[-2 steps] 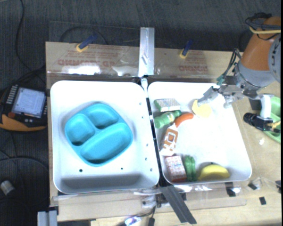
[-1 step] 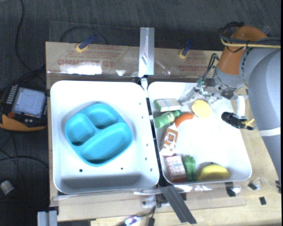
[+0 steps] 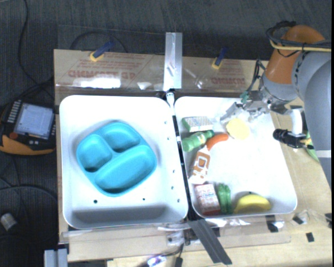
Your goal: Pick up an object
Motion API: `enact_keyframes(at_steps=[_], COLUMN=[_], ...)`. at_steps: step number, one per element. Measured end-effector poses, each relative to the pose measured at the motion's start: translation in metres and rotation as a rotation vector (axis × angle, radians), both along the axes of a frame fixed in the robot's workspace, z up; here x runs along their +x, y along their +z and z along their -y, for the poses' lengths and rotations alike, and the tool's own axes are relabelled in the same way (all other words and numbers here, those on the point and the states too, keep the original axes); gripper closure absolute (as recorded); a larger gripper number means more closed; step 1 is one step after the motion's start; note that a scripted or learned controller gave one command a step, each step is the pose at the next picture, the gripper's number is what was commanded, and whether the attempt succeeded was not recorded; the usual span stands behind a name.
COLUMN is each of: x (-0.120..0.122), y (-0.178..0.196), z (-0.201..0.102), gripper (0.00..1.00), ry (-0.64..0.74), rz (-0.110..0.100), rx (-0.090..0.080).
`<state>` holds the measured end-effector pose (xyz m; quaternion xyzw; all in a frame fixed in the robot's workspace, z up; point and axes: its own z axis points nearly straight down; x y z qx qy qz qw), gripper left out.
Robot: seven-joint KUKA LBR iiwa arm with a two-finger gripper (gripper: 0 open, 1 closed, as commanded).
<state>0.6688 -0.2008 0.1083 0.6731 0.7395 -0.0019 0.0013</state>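
Note:
My gripper point(image 3: 244, 108) hangs over the far right part of the right bin point(image 3: 278, 166), just above and behind a pale yellow round object point(image 3: 237, 129). Whether it touches that object cannot be made out. Left of it lie an orange carrot point(image 3: 216, 140), a green bottle point(image 3: 193, 142) and a silvery packet point(image 3: 196, 122). Farther forward are an orange-and-white carton point(image 3: 199, 164), a reddish box point(image 3: 206, 198), a green vegetable point(image 3: 224, 196) and a yellow banana point(image 3: 251, 203).
The left bin point(image 3: 72, 204) holds a blue divided plate point(image 3: 116, 156). A raised divider point(image 3: 179, 160) separates the two bins. The grey arm with its orange band point(image 3: 292, 54) comes in from the upper right. White floor shows in the right bin's middle right.

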Motion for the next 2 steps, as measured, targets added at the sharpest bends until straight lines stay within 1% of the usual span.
enact_keyframes(at_steps=[1, 2], x=[-0.0117, -0.0113], y=[-0.0200, -0.0104], z=[-0.0016, -0.0025], gripper=[0.00, 1.00], ry=[0.011, 0.013], rz=[0.006, 0.006], rx=[-0.001, -0.002])
